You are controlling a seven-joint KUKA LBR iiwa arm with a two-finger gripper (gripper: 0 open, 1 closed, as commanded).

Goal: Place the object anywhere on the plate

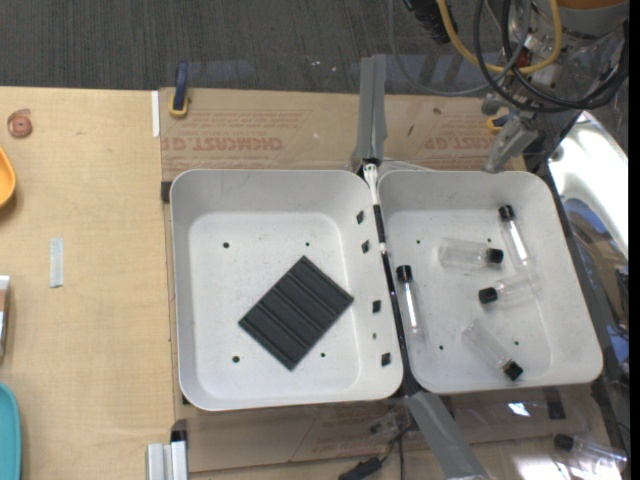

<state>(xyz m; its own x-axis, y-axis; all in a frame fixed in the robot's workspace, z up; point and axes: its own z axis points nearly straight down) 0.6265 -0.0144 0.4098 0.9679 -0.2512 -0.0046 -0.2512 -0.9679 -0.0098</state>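
Clear black-capped vials [514, 235] lie scattered in the right bin [575, 298], axes differing; the ridged dark plate [296, 311] sits diagonally; hand state perhaps hidden, unclear.

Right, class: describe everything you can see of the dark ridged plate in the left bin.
The dark ridged plate is a flat charcoal rectangle with parallel grooves along its top, matte like rubber or plastic. It lies flat on the floor of the left bin, turned diagonally, near the middle. Nothing rests on it or touches its edges.
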